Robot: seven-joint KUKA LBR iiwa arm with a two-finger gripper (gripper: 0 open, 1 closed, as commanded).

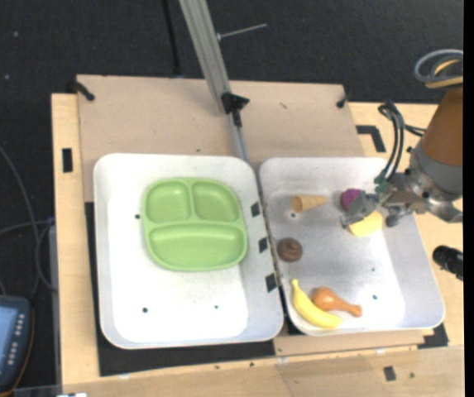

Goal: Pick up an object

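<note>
My gripper [362, 213] hangs over the upper right part of the right bin [402, 288], reaching in from the right. A yellow rounded piece [368, 226] lies right under its tip, touching or nearly touching it. A purple object [351, 197] sits just to the upper left of the tip. An ice cream cone [308, 203] lies further left. A brown round piece [289, 249] sits near the bin's left wall. At the front of the bin, a banana [309, 308] lies beside an orange drumstick-shaped piece [336, 301].
The left bin [121, 304] holds a green divided plate [195, 224]. A metal pole [208, 48] slants up from between the bins at the back. The arm's orange band [445, 131] and cables [395, 139] stand over the right bin's far right corner.
</note>
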